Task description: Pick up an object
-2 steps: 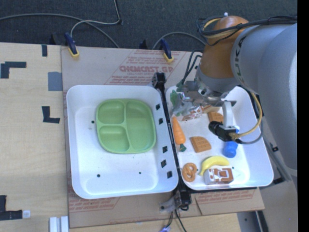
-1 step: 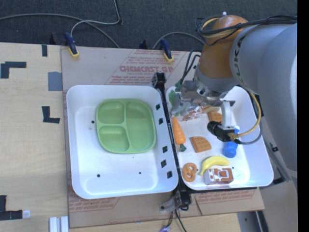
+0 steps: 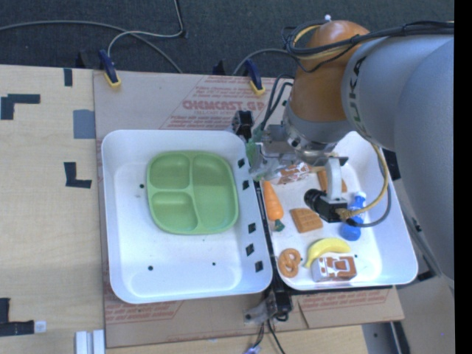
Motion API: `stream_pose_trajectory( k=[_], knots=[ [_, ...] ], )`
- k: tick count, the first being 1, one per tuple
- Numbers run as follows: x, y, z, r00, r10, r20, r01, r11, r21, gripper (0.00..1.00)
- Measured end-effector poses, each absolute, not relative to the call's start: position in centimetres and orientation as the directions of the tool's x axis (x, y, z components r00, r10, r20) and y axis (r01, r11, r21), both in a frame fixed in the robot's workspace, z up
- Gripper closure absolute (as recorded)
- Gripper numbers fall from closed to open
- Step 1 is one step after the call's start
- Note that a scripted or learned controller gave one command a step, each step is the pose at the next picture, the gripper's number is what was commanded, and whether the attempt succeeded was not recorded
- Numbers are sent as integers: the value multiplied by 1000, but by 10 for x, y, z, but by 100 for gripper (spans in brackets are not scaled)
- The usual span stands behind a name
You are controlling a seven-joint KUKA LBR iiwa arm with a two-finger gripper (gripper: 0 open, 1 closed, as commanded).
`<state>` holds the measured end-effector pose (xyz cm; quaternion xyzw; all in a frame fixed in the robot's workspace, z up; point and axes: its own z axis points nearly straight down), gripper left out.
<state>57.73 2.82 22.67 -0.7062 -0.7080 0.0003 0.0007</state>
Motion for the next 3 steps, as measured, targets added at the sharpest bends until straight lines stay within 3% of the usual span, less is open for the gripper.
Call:
stream_pose_trajectory(
  k=[1, 3],
  knots=[
    [603, -37, 201, 0, 1000, -2, 1000, 0, -2, 100],
    [620, 27, 189, -2, 1000, 0, 1000, 2, -2, 100]
  ],
)
